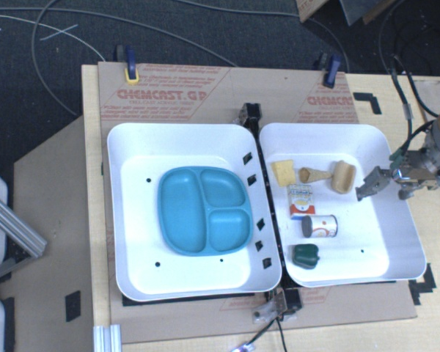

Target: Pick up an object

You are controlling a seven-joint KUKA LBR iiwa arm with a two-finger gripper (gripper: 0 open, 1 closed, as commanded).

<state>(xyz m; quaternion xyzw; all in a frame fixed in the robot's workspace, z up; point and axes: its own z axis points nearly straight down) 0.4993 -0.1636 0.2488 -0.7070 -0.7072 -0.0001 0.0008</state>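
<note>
Camera view: gripper [375,184], jaw state indeterminate, hovers at right of frame beside the wooden piece [342,176]; it is probably light and rigid, so grasp across its width.

Dark carpet floor [205,20], loose cables [66,6], wooden bench [51,189].

The robot's visible end is a cluster of pale grey and silvery metal parts, blurred at the frame's right side. A darker grey finger [369,185] juts from it, slim and angular, with a blunt tip. Thin black cables [408,112] loop down to the metal cluster from above, and a small greenish spot shows near where the finger joins the body.
</note>
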